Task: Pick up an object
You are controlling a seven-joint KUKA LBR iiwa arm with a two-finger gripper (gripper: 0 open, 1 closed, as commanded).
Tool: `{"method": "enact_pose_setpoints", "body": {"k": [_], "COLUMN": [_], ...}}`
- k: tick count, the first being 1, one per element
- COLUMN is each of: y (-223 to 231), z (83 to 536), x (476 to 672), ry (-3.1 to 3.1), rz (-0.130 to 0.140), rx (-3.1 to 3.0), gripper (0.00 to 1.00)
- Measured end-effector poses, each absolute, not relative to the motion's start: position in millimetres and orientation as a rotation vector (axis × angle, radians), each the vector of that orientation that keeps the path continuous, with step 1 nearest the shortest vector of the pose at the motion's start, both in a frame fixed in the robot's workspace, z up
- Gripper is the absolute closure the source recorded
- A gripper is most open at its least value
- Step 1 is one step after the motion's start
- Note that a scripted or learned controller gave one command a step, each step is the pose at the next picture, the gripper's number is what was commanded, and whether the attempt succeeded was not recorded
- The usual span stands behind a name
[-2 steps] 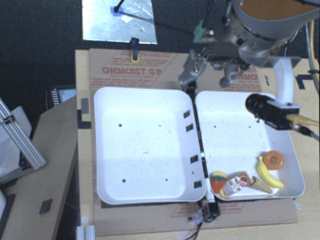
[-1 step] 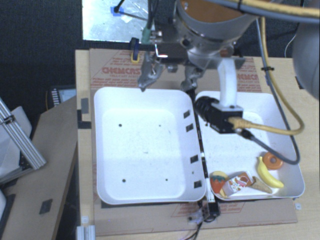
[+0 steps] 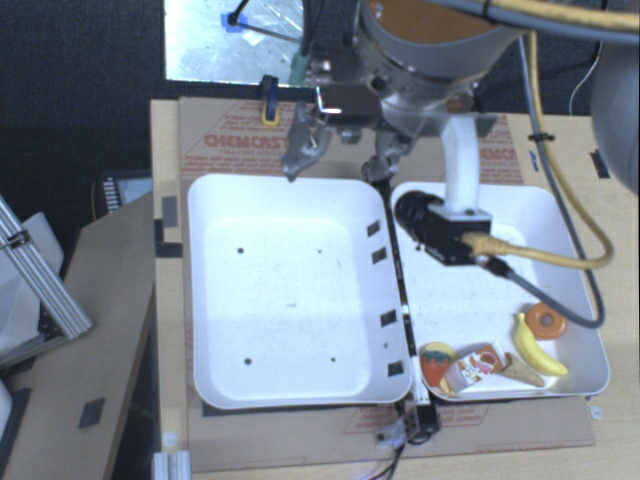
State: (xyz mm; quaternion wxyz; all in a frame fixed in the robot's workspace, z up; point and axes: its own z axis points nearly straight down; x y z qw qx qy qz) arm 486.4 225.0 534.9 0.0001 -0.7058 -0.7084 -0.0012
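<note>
My gripper [image 3: 340,163] hangs high over the back edge of the bench, above the wall between the two bins. It is open, with nothing between its two fingers. One fingertip [image 3: 303,156] sits over the back rim of the left bin [image 3: 290,298]; the other is over the divider. The objects lie in the near corner of the right bin [image 3: 575,258]: a yellow banana [image 3: 536,349], a small orange fruit [image 3: 546,320], a red-orange round piece [image 3: 436,360], a red and white packet [image 3: 476,365] and a tan cone-shaped piece [image 3: 520,372]. All lie well below and in front of the gripper.
A black unit [image 3: 436,229] on a white bracket hangs from the wrist over the right bin, and a yellow cable [image 3: 560,260] loops from it. The bins rest on brown cardboard [image 3: 240,140]. A yellow and blue clip [image 3: 270,101] stands behind the left bin.
</note>
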Motion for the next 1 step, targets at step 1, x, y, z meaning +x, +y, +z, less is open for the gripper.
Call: {"method": "enact_pose_setpoints", "body": {"k": [1], "y": [225.0], "z": [534.9], "x": [486.4], "ry": [-2.226], "rz": [-0.004], "rx": [-2.217], "gripper": [0.00]}}
